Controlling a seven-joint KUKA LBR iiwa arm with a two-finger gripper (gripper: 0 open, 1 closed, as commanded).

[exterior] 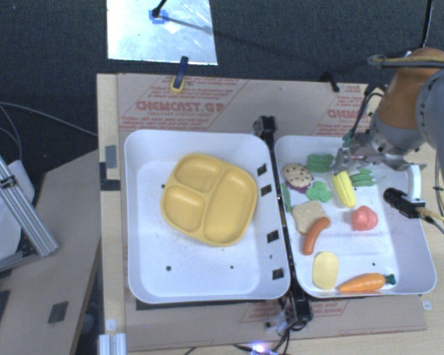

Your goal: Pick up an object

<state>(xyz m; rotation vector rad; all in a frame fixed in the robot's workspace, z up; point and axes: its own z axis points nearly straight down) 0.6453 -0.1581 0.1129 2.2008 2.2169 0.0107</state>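
The right bin [418,261] holds several toy foods. A yellow corn cob [345,189] lies near its back, with a green leafy piece [363,177] to the right of it and another green piece [320,162] to the left. My gripper [347,161] hangs low over the back of this bin, right at the corn cob's far end. Whether it touches the cob I cannot tell. Further forward lie a red piece [364,218], a bread slice [308,214], a sausage [315,235], a pale yellow piece [325,270] and a carrot [364,282].
A cookie [297,174] and a green broccoli-like piece [320,192] lie on the right bin's left side. The left bin [144,272] holds a yellow divided plate [209,198]. A black divider [276,198] runs between the bins.
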